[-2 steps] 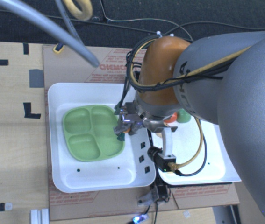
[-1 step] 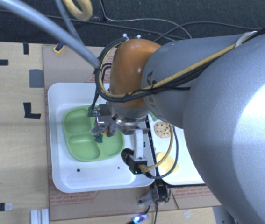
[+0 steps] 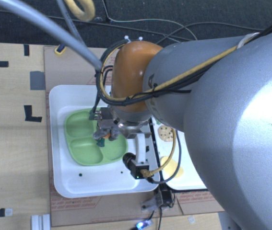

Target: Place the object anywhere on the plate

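Where jaws (image 3: pixel 102 137) hang over green plate (image 3: pixel 80 138), small orange-teal object (image 3: pixel 108 136) beside them, grip indiscernible

We're looking down on the big grey arm with its orange band (image 3: pixel 128 75), which covers most of the right side. Its two-finger gripper (image 3: pixel 102 137) sits low over the light green divided plate (image 3: pixel 83 138) in the left shallow white bin (image 3: pixel 61 176). There's something small with orange and teal bits right at the fingertips (too tiny and blurry to name). A round tan cookie-like piece (image 3: pixel 164 132) peeks out in the right bin.
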